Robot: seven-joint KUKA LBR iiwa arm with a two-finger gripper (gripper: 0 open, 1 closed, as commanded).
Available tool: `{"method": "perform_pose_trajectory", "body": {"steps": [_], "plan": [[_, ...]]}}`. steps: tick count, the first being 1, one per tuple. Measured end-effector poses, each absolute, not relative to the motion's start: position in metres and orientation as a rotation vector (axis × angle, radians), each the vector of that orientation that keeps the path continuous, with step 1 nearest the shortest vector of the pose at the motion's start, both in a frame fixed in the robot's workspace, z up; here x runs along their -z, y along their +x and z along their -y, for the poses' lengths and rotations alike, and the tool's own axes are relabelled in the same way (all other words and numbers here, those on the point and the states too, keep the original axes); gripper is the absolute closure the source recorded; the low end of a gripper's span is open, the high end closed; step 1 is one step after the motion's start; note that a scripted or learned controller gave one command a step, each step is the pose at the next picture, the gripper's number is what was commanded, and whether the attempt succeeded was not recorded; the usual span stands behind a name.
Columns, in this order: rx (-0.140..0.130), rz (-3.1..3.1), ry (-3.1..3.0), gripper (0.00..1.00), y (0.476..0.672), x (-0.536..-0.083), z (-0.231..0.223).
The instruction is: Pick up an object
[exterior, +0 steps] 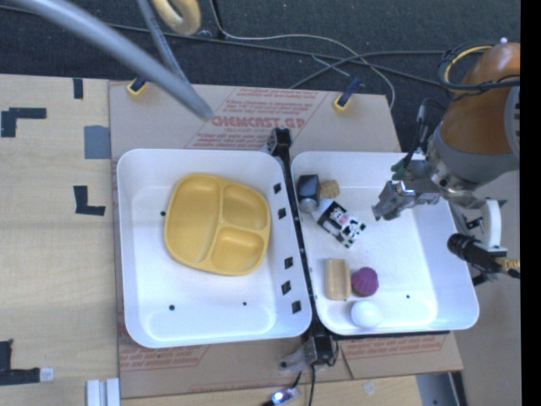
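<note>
My gripper (390, 203) hung over the far right part of the right bin (439, 311), with nothing seen between its tips. Whether it was spread or pressed together, I could not tell at this angle.

Candidates all lay in the right bin. A black-and-white patterned block (341, 222) sat just left of the gripper, tilted. A dark grey piece (307, 185) and a small tan lump (328, 190) lay against the far left corner by the divider. Nearer the front: a tan block (336, 278) touching a magenta ball (365, 282), with a white ball (366, 314) just nearer than both. The left bin (144, 311) held a yellow divided plate (216, 223).

Judgement: the patterned block was the closest target and stood apart from its neighbours. To do it well, I should centre over it, turn the wrist to match its tilt so I close across the narrow sides, and descend straight. The balls looked likely to roll; the corner pieces were crowded by the wall.
</note>
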State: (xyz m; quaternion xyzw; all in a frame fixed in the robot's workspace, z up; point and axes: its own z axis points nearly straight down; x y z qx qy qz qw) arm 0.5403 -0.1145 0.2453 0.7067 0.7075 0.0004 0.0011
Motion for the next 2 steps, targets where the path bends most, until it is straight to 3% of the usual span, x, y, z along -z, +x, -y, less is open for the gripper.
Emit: {"method": "perform_pose_trajectory", "body": {"steps": [2], "plan": [[0.004, -2.231, 2.216, 1.00, 0.564, -0.217, 0.008]]}}
